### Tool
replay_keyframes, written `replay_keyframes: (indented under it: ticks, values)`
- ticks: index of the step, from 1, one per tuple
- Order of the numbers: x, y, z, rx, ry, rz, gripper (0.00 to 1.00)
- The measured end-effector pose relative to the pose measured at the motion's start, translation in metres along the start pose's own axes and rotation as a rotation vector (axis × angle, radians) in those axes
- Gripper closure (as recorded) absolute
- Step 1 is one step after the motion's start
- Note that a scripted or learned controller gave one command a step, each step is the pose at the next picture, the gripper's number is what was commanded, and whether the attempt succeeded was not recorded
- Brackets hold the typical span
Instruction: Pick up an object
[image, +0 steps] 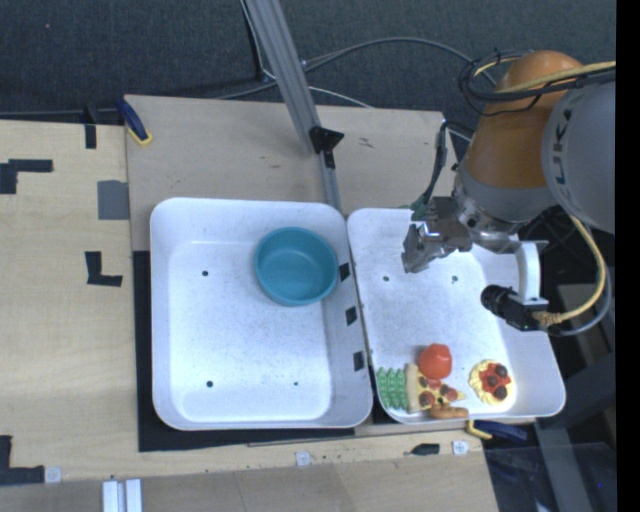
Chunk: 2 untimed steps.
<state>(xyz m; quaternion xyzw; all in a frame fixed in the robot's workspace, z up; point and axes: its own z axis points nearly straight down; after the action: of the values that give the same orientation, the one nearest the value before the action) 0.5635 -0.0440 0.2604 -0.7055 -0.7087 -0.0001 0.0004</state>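
Note:
My gripper (414, 256) hangs over the upper part of the right bin (520, 330), with nothing visible between its fingers. Near that bin's front edge lie several small toys: a red tomato-like piece (435, 359), a green ridged piece (391, 385), a yellow round piece with red dots (492, 381) and a small orange-brown piece (441, 402). A blue bowl (295, 265) sits upright in the upper middle of the left bin (200, 350). The gripper is well above and behind the toys, to the right of the bowl.
A slanted grey pole (295, 90) crosses the bench toward the gap between the bins. Black cables (560, 315) loop off the arm at the right bin's right side. Wooden bench surface (60, 300) extends to the left.

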Motion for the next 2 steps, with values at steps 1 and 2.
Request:
replay_keyframes:
  ticks: [1, 2]
  values:
    - [0.043, 0.025, -0.001, 0.000, 0.000, 0.000, 1.00]
    - [0.087, 0.059, 0.017, 0.002, 0.000, 0.001, 1.00]
